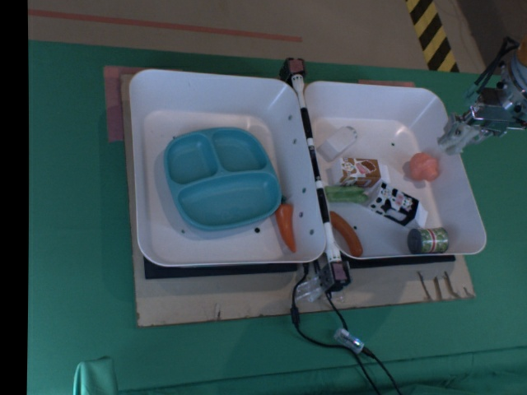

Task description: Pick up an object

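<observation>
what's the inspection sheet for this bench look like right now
surface: green cloth, cardboard sheet, two shallow white bins
job's things: right bin holds round orange fruit, green tin can, two small printed cartons, green pod, orange sausage, white block
clutter: teal divided plate and orange carrot in left bin
grippers: gripper above right bin's right rim, holding nothing
cables: black cable at front
surroundings: yellow-black hazard stripe

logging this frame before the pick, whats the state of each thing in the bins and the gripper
blue plate: flat, left bin, compartments bare
carrot: lying beside plate
can: on its side, right bin
peach: resting, untouched
brown carton: lying flat
cow-print carton: lying flat
gripper: above right bin's edge, holding nothing
</observation>
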{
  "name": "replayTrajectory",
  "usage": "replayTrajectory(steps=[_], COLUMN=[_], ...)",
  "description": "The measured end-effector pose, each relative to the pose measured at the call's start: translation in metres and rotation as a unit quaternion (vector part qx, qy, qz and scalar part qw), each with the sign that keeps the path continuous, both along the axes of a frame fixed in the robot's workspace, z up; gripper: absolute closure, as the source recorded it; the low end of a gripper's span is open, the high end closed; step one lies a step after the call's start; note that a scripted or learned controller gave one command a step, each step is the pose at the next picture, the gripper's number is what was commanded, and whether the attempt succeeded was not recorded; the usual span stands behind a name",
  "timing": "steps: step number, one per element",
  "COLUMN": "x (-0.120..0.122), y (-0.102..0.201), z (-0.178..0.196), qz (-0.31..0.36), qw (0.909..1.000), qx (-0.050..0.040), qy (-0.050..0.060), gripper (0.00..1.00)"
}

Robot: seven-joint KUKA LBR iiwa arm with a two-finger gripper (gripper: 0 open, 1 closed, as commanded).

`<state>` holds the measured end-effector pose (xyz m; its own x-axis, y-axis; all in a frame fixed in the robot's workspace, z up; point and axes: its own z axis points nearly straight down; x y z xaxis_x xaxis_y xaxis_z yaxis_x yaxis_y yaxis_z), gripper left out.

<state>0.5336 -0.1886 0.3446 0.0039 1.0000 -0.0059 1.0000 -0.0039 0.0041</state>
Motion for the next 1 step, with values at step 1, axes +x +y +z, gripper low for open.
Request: replayTrajectory(steps=[1], x=[-0.0433], y=[0.0008], z=[-0.0026], qz=[0.000], qw=[1.0000], qx=[0.0020], qy=[0.002], gripper=[1.00])
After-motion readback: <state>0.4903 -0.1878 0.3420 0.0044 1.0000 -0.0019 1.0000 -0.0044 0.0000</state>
